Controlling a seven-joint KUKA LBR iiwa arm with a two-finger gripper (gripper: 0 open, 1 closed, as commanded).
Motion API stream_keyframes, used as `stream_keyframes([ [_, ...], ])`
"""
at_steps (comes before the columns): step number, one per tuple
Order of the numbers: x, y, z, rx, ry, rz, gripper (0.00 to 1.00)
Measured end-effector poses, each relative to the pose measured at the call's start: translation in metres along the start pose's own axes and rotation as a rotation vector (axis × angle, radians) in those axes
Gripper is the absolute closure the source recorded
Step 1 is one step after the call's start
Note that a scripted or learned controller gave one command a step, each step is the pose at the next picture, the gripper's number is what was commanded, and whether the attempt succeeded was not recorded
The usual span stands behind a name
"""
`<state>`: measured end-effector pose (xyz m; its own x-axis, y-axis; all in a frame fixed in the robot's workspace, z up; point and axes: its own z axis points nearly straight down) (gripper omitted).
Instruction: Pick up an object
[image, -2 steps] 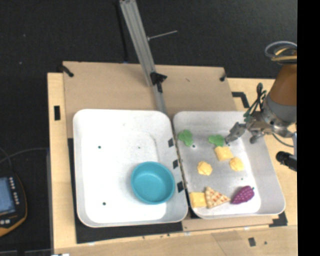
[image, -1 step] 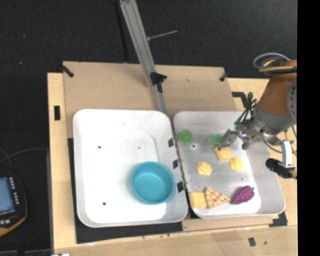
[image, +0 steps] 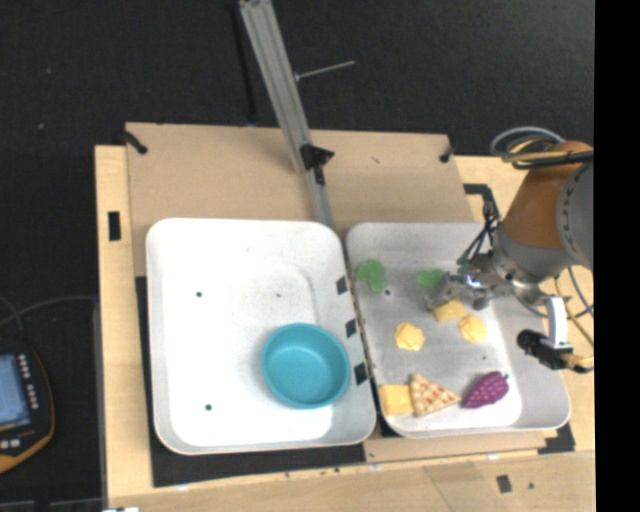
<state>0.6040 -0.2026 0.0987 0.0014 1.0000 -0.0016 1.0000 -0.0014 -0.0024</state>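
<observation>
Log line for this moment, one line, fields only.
arm: over right bin | gripper: low, near yellow piece | grasp: unconfirmed | blue bowl: left bin

No readable text

The handheld screen unit (image: 18, 400), left of the left bin (image: 230, 270), shows a lit display, but anything on it is too small and blurred to read.

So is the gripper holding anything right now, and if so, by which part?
Cannot tell. The gripper is low in the right bin, beside a yellow piece, but nothing visibly sits between its fingers.
</observation>
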Motion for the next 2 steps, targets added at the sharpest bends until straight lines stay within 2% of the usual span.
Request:
stream_keyframes([
  [1, -0.001, 0.002, -0.014, -0.008, -0.002, 0.002, 1.00],
  [2, 0.004, -0.004, -0.065, -0.008, 0.000, -0.001, 1.00],
])
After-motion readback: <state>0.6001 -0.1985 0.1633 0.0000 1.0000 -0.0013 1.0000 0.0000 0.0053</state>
